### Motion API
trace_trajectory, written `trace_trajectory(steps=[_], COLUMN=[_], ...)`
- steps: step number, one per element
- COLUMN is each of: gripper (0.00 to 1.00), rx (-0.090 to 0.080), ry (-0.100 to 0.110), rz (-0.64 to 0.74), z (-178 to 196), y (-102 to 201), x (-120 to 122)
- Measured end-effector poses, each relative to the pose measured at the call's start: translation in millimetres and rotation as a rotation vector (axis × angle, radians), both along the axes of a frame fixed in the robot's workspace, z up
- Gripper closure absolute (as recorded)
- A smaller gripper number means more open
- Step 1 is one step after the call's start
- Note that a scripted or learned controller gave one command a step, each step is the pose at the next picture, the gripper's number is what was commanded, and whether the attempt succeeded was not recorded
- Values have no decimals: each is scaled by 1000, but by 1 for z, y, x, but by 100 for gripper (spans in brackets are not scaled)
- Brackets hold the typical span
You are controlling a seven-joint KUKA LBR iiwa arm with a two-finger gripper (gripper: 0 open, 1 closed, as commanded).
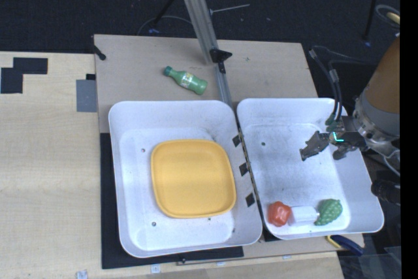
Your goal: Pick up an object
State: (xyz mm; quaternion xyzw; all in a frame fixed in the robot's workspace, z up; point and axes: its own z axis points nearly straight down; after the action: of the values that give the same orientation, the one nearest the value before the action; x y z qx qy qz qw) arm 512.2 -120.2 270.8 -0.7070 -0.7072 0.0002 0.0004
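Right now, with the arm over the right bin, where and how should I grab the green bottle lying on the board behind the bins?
Probably take the green bottle across its body, just below the neck, coming straight down. It lies on its side, cap toward the upper left, so close the end effector across its short width; nothing crowds it on the board.

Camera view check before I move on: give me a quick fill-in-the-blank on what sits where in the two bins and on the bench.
1. The yellow plate lies in the ____ bin.
2. The red object and the green object lie near the right bin's ____ edge.
3. The green bottle lies on its ____ on the bench, outside both bins.
4. The gripper hangs over the ____ bin.

Missing words: left; front; side; right
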Motion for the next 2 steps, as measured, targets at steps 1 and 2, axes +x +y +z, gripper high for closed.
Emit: trace_trajectory(steps=[1, 2], gripper=[0, 0], rx=[0, 0], ry=[0, 4], rz=[0, -1], z=[0, -50], y=[0, -9], x=[0, -4])
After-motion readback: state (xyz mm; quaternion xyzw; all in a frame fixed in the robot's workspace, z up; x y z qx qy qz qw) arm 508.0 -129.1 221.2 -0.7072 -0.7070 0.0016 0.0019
